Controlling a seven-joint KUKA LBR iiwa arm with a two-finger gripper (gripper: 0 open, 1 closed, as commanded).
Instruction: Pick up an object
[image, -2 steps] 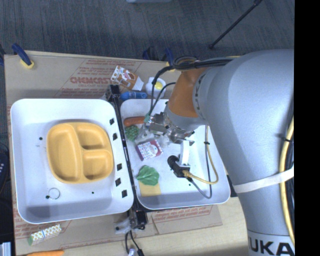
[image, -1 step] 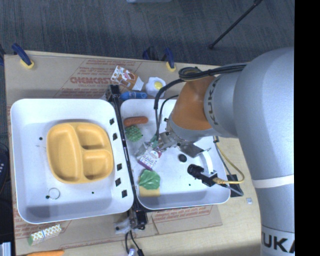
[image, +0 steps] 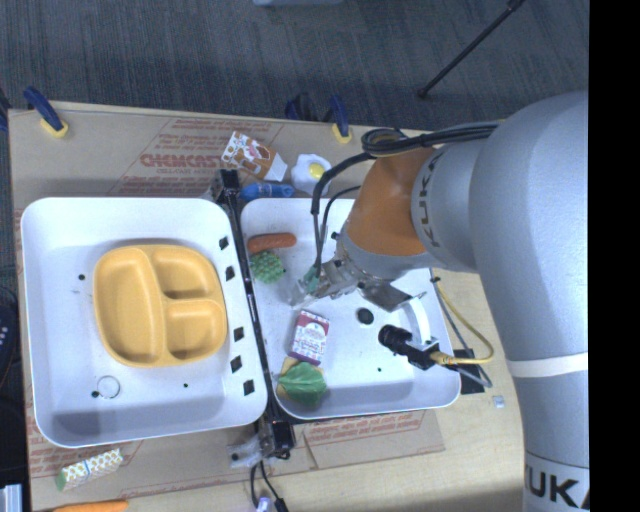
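Your gripper (image: 312, 283) sat low in the right bin (image: 440, 390), beside the green ball (image: 267, 266) and hot dog (image: 271, 241); can't tell its state. Red carton (image: 310, 335) lay just below it. Yellow tray (image: 160, 303) sat in the left bin (image: 50, 400).

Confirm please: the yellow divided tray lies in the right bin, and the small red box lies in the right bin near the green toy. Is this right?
One detail is wrong. The camera view shows the yellow divided tray in the left bin, not the right one. The small red box does lie in the right bin, near the green toy.
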